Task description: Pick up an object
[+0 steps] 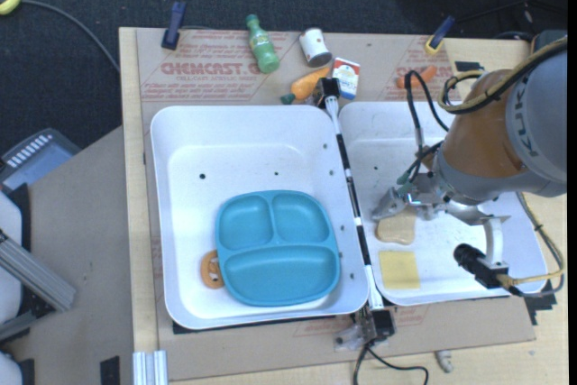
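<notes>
In the right bin [379, 126] lie a tan, bread-like piece [395, 231] and a yellow cheese-like square [399, 269] nearer the front edge. My gripper [403, 198] reaches down from the right, just above the tan piece. The grey and orange arm [491, 140] hides much of the right bin. A blue divided plate [275, 246] lies in the left bin [180, 140], with a small brown pretzel-like thing [211, 270] poking out from under its left edge.
Behind the bins on the cardboard bench stand a green bottle [262, 44], a small can [315, 46], a carrot [308, 84], a small carton [346, 77] and a blue clip [172, 25]. Cables run over the right bin's back.
</notes>
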Controlling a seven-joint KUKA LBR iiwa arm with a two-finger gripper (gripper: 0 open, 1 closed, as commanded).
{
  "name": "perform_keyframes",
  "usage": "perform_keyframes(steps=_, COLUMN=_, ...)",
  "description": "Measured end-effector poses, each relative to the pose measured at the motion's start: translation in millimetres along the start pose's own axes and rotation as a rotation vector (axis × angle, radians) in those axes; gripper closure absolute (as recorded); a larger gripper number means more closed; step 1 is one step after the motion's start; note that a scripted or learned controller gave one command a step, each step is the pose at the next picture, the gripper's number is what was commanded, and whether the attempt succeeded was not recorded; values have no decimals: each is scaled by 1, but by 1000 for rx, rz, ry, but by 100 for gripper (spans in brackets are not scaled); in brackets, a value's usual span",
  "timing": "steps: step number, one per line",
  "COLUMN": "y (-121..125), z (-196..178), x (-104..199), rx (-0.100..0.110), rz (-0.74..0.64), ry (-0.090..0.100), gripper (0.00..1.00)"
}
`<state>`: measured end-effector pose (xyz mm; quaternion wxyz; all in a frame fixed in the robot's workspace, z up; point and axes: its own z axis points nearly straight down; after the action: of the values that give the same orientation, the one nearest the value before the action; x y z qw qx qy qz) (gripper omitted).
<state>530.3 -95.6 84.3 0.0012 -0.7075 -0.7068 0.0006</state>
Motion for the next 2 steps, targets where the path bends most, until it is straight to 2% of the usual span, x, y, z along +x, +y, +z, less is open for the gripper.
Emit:
perform_keyframes(steps=1, y=-26, z=0, x=3, rx=0, rz=0, ry=0, gripper=0)
perform_keyframes(steps=2, y=32, z=0, x=-1, rx=-3, rz=-1, ry=-1, gripper=0)
